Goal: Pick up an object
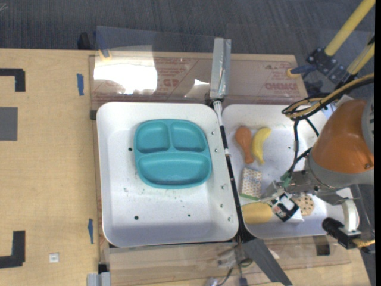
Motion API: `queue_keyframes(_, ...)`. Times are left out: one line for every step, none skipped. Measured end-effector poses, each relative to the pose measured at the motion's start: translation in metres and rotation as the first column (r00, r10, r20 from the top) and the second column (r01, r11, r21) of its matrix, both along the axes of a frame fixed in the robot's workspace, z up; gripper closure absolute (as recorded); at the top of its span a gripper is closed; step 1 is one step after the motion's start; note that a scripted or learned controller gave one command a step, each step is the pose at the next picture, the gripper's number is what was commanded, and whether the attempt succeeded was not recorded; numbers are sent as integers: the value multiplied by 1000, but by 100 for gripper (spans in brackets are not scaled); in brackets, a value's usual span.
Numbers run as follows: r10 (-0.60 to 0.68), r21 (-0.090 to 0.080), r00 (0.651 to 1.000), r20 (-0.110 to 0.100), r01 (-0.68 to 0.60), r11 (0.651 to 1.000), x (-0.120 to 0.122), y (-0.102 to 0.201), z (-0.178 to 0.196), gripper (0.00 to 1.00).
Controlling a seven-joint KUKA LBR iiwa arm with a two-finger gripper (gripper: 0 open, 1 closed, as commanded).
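Nearest the camera, at the lower edge of the right bin (271, 113), a yellow-tan rounded object (257, 212) lies against the bin's front left corner. Just to its right the hand (286, 207) hangs low over the bin floor, a black-and-white block of parts beside a small round speckled item (306, 204); whether its fingers are apart or together cannot be told, and nothing is visibly between them. The arm (342, 145) comes in from the right, its orange band bulking over the bin's right side, the grey wrist below it angled down and leftward, with black cables looping above.

Just left of the hand lies a small patterned packet (252, 182); its print is too small to read. Farther back sit an orange drumstick-shaped toy (244, 142) and a yellow banana (259, 144), touching side by side.

In the left bin (113, 177) rests a teal three-compartment plate (172, 152).

Behind both bins, a clear sheet covers brown cardboard (178, 73) with red printed lettering, reversed and unreadable under glare. A grey upright post (219, 67) stands between the bins at the back. The tan worktop (41, 159) carries black corner markings and blue tape pieces.
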State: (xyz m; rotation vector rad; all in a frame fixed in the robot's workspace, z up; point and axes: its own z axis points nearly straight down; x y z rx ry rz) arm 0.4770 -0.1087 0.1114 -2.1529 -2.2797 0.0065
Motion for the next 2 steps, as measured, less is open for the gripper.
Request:
queue_keyframes(2, 0, 1000, 8, -2, 1000, 3, 2, 12, 100)
queue_keyframes(3, 0, 1000, 7, -3, 1000, 2, 2, 11, 0)
